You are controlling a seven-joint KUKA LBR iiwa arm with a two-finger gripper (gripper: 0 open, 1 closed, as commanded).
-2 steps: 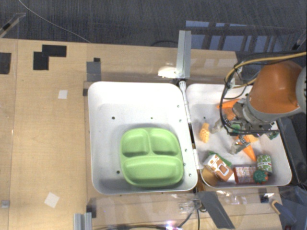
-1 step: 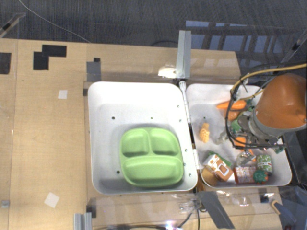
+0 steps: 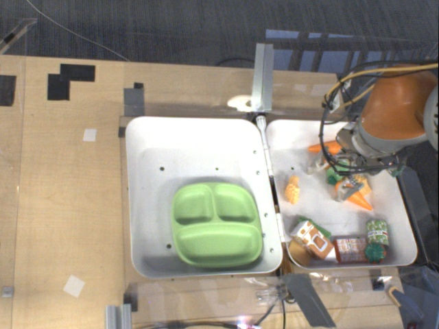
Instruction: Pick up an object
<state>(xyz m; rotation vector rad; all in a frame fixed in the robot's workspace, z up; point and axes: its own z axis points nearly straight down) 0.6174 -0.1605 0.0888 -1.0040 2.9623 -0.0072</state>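
The right bin [image 3: 405,204] holds several small items. A yellow corn cob [image 3: 292,189] lies near its left wall, and an orange carrot [image 3: 325,147] lies toward the back. An orange wedge [image 3: 360,198] and a small green piece [image 3: 333,178] sit mid-bin. Along the front edge are a little carton [image 3: 312,238], a red-brown packet [image 3: 350,249] and a green can [image 3: 376,232]. My gripper [image 3: 348,175] hangs low over the green piece and the orange wedge, under the orange-banded wrist [image 3: 392,108]. Cables and the wrist hide its tips.
The left bin [image 3: 147,184] carries a green divided plate [image 3: 216,223] toward its front. A metal post [image 3: 263,77] stands behind the wall between the bins. Black cables loop around the wrist above the back of the right bin.
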